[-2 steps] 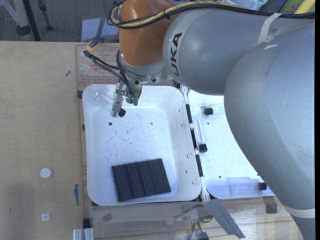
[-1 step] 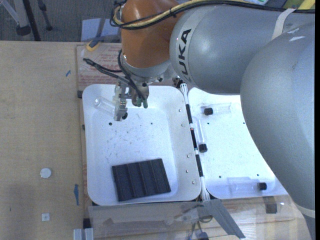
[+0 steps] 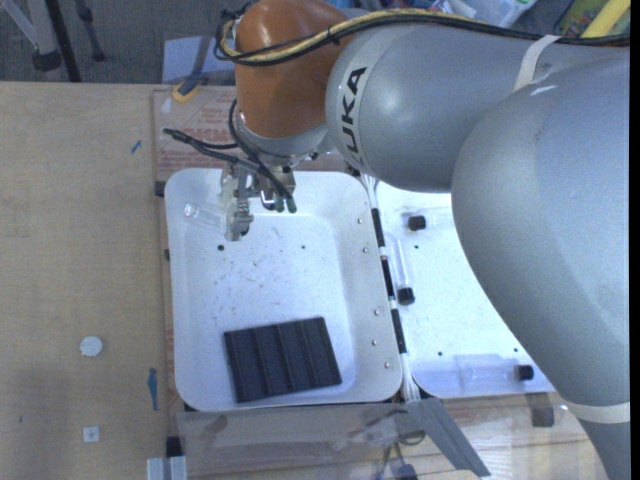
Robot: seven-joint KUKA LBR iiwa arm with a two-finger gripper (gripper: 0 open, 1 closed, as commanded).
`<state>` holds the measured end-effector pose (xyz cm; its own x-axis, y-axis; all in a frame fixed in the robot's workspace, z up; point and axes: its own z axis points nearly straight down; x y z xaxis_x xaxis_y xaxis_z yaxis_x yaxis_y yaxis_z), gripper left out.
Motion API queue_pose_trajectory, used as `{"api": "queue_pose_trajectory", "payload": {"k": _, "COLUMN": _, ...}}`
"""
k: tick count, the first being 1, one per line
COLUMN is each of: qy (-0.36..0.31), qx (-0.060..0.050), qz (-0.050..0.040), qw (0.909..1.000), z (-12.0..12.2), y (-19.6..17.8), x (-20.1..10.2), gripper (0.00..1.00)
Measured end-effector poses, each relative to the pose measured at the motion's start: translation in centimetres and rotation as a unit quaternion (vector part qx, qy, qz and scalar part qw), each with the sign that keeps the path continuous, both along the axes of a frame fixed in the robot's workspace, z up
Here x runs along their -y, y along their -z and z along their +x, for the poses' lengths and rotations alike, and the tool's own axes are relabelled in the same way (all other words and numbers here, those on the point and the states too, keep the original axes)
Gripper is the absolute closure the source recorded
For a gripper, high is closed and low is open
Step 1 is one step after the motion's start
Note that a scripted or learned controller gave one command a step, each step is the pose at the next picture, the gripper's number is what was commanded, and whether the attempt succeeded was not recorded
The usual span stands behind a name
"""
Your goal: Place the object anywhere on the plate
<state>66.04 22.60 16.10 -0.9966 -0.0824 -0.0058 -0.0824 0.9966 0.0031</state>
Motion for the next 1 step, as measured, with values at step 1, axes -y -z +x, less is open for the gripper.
{"api": "queue_pose_trajectory", "payload": {"k": 1, "qy": -0.029, "qx": 0.001, "qz": -0.0001, "qw": 0.9996, "z": 0.67, "y": -7.84, "x": -0.06, "gripper": 1.0}}
